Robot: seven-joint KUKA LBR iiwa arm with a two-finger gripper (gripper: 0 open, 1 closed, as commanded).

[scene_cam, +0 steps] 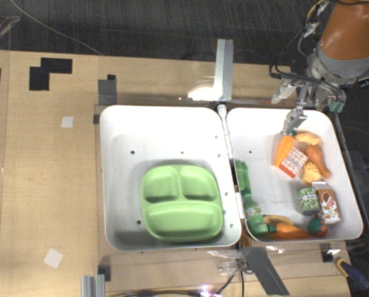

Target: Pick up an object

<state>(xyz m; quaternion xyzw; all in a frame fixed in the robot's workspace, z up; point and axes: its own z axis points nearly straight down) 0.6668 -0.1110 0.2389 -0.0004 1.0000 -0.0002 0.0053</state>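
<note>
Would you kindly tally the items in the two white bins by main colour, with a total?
Green: 4 – divided plastic tray, tall bottle, round-topped piece, small can
Orange: 3 – labelled carton, carrot, drumstick-like piece
Red-brown: 1 – small box
Tan: 1 – pale lump
Total: 9; the small pieces crowded in the near corner are hard to separate.

Two white bins (166,119) sat side by side on the surface. One green divided tray (182,202) lay in the left bin. Roughly eight toy food items (294,159) were in the right; exact count unclear.
</note>
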